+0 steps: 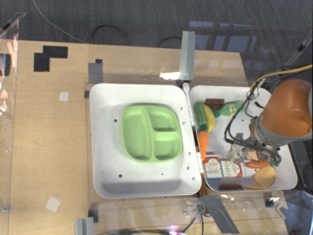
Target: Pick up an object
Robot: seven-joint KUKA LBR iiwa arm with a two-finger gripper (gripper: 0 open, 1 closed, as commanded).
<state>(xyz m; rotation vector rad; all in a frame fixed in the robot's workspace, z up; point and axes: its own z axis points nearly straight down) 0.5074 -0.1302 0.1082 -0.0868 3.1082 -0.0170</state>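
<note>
A robot arm's gripper (247, 154) reaches down into the right bin (292, 180) among toy food — carrot (202, 142), juice carton (222, 169), red sausage (257, 164). Reaching step, likely; next, closing on one item.

This is a robotics lab or test cell, not a home. A pale wooden bench (44, 146) carries two shallow white bins (105, 131) held by metal brackets (187, 58), with black marker patches (49, 57) stuck on it. Loose cables (54, 26) trail over dark carpet, and the arm (291, 109) hangs above toy food (205, 119).
</note>
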